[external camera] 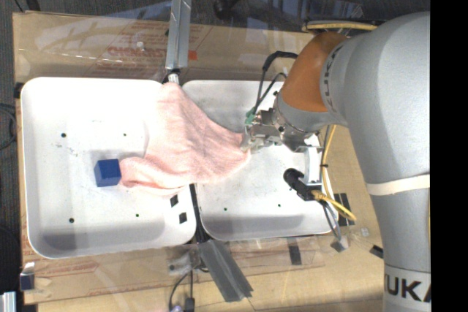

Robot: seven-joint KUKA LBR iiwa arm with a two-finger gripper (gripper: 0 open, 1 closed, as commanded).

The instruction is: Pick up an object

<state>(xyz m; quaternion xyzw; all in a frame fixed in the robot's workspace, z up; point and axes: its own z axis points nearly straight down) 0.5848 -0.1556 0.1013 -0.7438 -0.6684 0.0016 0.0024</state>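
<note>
A pink cloth [191, 139] lies draped across the wall between the two white bins, spreading from the left bin [80, 113] into the right bin [241, 208]. Its right end rises to a pulled-up corner at my gripper [254, 137], which is shut on that corner above the right bin. A small blue cube [107, 172] rests on the left bin's floor, just left of the cloth's lower left edge. The arm's orange band [311, 80] and grey wrist hang over the right bin's upper right part.
A grey metal bar [178, 29] stands at the back above the divider. Black cable and yellow wiring [322, 197] run down the arm's side over the right bin's right edge. Cardboard-coloured bench surface [88, 40] surrounds the bins.
</note>
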